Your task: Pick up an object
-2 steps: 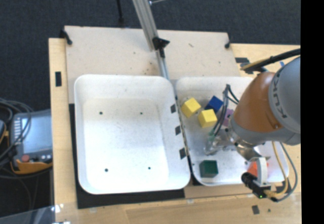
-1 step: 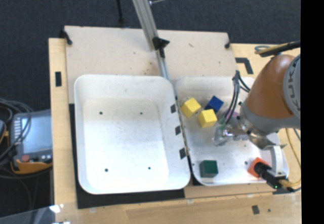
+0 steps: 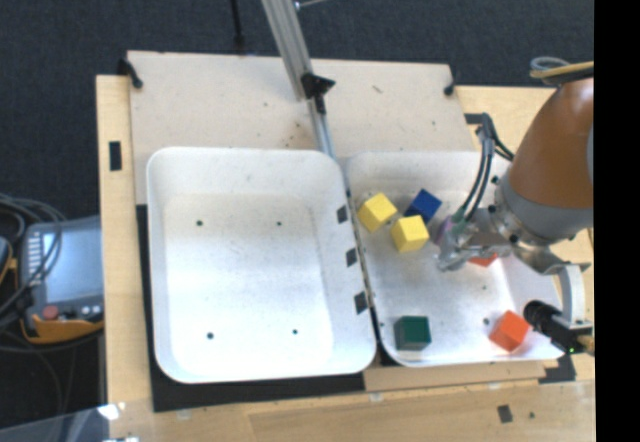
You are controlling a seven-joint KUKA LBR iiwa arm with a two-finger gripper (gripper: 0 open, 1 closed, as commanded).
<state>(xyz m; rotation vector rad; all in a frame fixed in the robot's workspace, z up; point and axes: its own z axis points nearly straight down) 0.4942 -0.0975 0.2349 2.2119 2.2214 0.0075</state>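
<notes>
The tool (image 3: 452, 255) hovers low in the right bin (image 3: 440, 355), beside 2 yellow cubes (image 3: 410, 232). Its opening cannot be told. A green cube (image 3: 412, 332) sits near the bin's front edge.

We see the arm (image 3: 555, 155) cut off at the view's three o'clock side, so its upper length is lost to us. Its bulk covers the three o'clock part of the right bin (image 3: 420, 170). The gripper (image 3: 455, 252) is blurred, and we cannot tell how its fingers stand. An orange-red thing (image 3: 484, 259) peeks out just at its four o'clock, mostly hidden; we cannot tell its shape.
</notes>
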